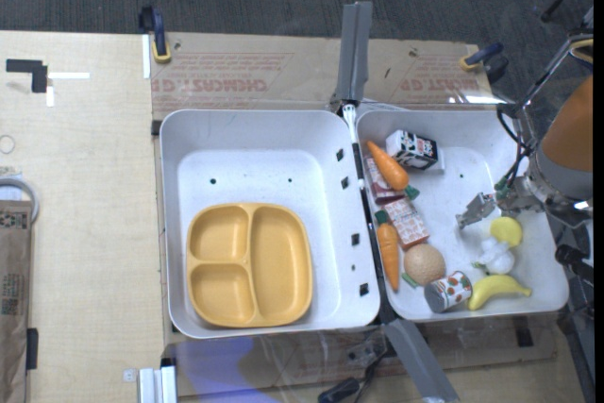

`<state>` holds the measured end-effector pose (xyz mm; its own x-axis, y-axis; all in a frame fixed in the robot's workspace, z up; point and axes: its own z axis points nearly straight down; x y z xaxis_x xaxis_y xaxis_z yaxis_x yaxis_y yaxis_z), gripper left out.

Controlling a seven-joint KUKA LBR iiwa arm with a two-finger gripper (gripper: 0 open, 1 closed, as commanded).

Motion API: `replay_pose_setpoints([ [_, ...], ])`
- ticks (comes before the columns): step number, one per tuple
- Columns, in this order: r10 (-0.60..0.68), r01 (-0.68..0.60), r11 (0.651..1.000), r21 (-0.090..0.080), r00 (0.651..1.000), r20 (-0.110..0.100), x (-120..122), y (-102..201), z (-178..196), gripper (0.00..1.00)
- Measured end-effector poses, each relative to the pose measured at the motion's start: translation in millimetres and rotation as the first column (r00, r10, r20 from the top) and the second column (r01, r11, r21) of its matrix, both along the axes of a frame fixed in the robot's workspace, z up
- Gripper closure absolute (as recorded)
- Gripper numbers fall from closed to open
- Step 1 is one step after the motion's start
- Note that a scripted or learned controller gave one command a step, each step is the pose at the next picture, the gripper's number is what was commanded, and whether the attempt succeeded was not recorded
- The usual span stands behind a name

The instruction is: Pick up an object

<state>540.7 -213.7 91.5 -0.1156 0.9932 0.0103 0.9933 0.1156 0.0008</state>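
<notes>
Gripper (pixel 475 209) low in right bin (pixel 453 311) | finger state indeterminate | nearest: yellow lemon (pixel 506 229) | judged light, rigid, slick | grasp across middle.

We take this for a robotics lab. Two white bins (pixel 179 203) sit clamped (pixel 156 38) on a cardboard-covered surface (pixel 85 203), holding toy food and a compartment tray (pixel 250 264). Cables (pixel 528 123) trail beside the arm (pixel 571 146).
</notes>
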Motion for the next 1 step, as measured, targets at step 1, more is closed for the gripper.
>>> replay_pose_setpoints([
  [1,-0.001,0.001,1.000,0.000,1.000,0.000,-0.2,-0.2,0.0,0.00],
])
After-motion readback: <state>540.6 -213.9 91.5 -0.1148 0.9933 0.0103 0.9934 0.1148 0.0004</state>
